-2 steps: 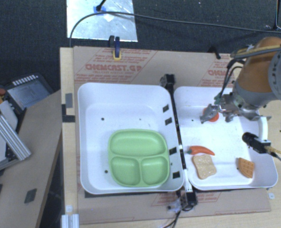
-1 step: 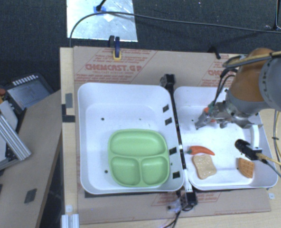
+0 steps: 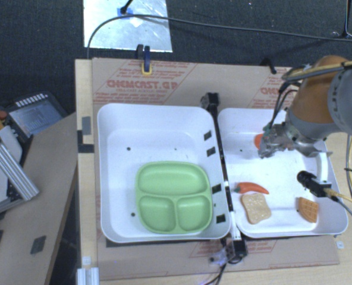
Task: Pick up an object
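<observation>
Camera view from above looks down at a slant on two shallow white bins that stand side by side on a brown cardboard sheet (image 3: 164,82). The arm (image 3: 336,100) comes in from the right side, and its gripper (image 3: 267,148) is low over the upper left part of the right bin (image 3: 283,116). If the gripper is open or closed, I cannot tell, because the wrist hides its end from this angle.

Just beside the gripper, on its left, lies a small orange-red object (image 3: 257,140) on the floor of the right bin. It seems to touch the gripper or to be very near to it (the picture is too coarse to decide this), and I cannot see it held.

Lower in the same bin lies a red pepper-shaped piece (image 3: 253,188), close to the wall between the two bins. Just under it is a slice of bread (image 3: 255,208), pale brown. A small orange waffle-like square (image 3: 307,209) lies well apart from these, near the lower right corner.

The left bin (image 3: 158,123) holds a green plate (image 3: 173,196) with three compartments, lying flat in its lower half.
</observation>
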Robot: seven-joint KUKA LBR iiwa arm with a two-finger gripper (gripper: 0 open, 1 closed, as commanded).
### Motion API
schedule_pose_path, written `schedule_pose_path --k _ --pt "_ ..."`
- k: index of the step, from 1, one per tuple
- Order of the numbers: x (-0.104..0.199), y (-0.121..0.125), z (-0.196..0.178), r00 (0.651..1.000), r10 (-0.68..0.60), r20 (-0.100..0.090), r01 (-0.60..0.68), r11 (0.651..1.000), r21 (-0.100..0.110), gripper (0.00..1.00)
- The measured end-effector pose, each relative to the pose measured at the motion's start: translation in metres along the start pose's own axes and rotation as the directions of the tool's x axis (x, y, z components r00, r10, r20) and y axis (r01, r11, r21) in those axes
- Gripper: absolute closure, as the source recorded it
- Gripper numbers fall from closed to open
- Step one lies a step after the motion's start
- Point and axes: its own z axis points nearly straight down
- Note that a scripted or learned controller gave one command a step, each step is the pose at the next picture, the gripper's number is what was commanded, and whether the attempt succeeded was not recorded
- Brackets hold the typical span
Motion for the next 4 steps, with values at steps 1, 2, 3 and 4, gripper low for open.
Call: schedule_pose_path --k 1,2,3,4 --pt "0.001 0.002 -0.064 1.000 -0.002 0.000 0.002 1.000 -0.003 1.00" --pt "0.001 0.003 -0.092 1.000 -0.002 -0.001 0.002 1.000 0.000 1.00" --pt "0.055 0.004 -0.086 1.000 -0.007 -0.002 0.007 1.000 0.002 1.00" --pt "0.106 0.001 -0.097 1.000 -0.008 -0.003 0.008 1.000 0.001 1.00"
